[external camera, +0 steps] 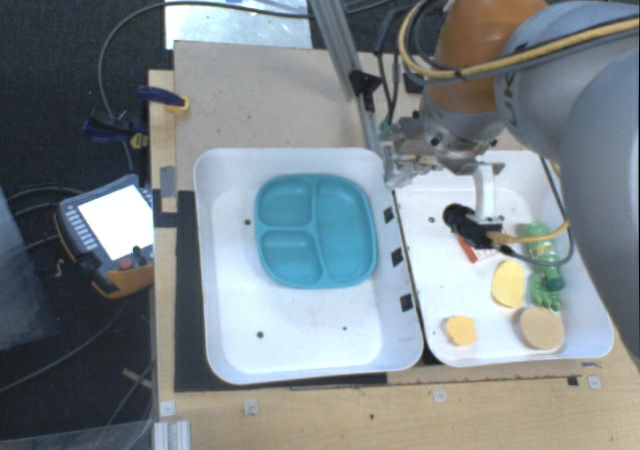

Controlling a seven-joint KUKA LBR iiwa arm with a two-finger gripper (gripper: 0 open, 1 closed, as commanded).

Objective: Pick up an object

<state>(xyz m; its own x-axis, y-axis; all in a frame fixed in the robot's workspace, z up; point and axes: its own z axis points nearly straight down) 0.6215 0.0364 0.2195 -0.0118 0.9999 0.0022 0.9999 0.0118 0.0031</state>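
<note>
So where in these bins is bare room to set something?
Left bin: wide bare strip between the teal plate and the near wall. Right bin: a narrow patch between its left wall and the orange piece. Crowded on its right: yellow piece, green pieces, tan disc.

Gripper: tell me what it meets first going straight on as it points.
Probably the bare floor of the right bin, near its top-left corner. The gripper points down there, with no object under it, though depth is hard to judge from this slant.
</note>
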